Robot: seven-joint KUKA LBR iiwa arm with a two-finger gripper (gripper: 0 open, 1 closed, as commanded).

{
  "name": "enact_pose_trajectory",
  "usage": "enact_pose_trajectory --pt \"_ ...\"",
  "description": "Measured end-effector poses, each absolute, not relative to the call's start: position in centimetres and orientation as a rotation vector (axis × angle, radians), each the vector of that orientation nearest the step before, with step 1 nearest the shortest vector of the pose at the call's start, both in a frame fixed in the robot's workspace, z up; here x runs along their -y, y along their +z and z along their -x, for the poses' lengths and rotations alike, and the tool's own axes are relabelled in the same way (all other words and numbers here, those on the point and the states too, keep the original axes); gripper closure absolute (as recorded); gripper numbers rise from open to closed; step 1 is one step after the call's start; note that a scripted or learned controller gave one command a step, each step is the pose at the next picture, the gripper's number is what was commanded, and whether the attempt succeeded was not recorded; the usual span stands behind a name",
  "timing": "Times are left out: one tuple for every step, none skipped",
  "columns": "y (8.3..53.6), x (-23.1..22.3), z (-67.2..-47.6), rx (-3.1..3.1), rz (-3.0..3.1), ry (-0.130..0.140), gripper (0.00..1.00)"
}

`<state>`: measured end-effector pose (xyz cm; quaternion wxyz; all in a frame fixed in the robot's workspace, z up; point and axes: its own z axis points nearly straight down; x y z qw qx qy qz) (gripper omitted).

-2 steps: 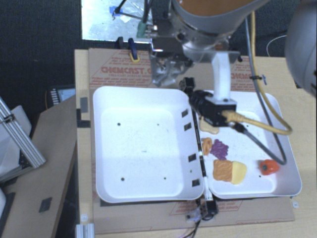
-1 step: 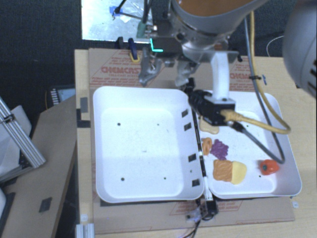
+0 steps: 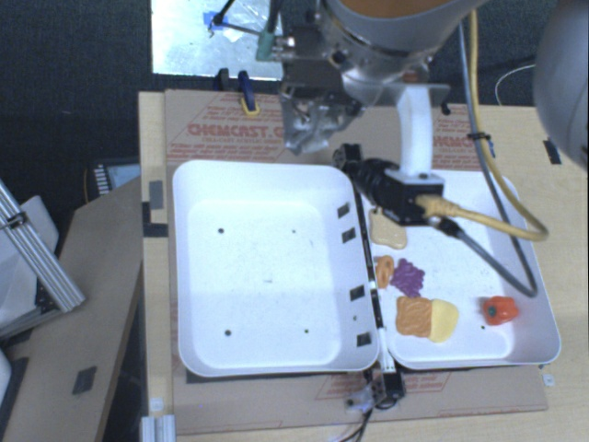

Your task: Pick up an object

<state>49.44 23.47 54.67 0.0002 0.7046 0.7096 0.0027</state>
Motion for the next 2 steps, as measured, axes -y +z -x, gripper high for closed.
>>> enact_pose_trajectory --pt "54.6 -23.5 -49.4 -2.23 -2.213 0.007 0.0" --pt "55.8 -23.5 -49.5 -2.233 -2.209 0.012 1.0"
